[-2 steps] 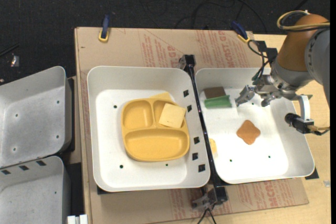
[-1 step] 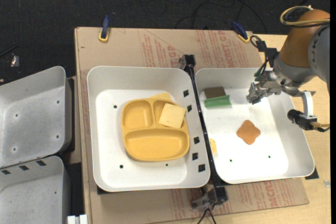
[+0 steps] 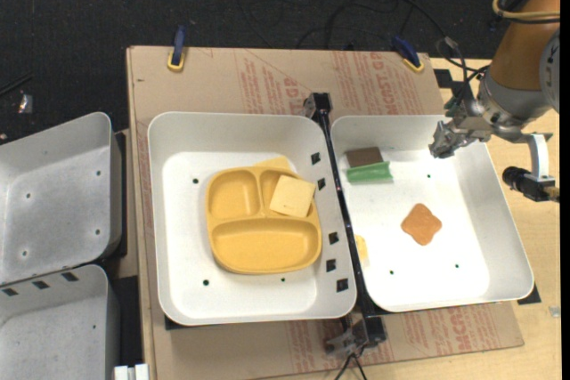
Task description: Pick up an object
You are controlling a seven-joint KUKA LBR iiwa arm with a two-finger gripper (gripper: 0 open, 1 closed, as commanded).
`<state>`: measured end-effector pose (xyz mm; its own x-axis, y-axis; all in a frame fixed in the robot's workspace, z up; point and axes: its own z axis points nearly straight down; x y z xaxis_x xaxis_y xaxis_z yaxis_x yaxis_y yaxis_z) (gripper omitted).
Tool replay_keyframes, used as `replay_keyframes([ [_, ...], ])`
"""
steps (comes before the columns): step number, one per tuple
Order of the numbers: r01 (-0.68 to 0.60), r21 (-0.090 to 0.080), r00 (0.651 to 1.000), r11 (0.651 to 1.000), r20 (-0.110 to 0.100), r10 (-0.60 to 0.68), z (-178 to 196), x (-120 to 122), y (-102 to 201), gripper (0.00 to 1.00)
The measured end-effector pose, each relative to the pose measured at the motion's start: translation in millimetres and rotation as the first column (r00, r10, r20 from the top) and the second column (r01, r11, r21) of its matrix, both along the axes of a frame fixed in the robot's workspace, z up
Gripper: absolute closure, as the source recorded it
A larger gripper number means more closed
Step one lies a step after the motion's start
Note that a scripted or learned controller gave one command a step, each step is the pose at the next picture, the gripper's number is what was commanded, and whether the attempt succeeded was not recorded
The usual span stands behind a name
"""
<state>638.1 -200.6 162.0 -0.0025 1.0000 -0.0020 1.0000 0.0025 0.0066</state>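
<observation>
Claw (image 3: pixel 443 147): over right bin's (image 3: pixel 499 218) far corner, nothing visibly held; spread or pressed together, cannot tell.
Orange piece (image 3: pixel 421 224): mid right bin, flat.
Handling: likely light, stiff; pinch across edges.

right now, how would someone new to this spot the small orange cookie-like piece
Look in the right-hand shallow white bin, away from the grey and orange arm's gripper at its far right corner. The small flat orange cookie-shaped piece lies alone near the middle of the floor. Its neighbour, the green and brown block, is rectangular and sits by the far-left wall.
</observation>
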Motion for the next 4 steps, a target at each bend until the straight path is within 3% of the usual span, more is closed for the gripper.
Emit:
replay_keyframes([
  [1,0.003,-0.001,1.0,1.0,0.0,-0.003,60,-7,-3,1.0],
  [2,0.0,0.0,1.0,1.0,-0.002,0.0,79,-6,-3,1.0],
  [4,-0.004,0.004,1.0,1.0,-0.007,0.004,75,-33,98,1.0],
])
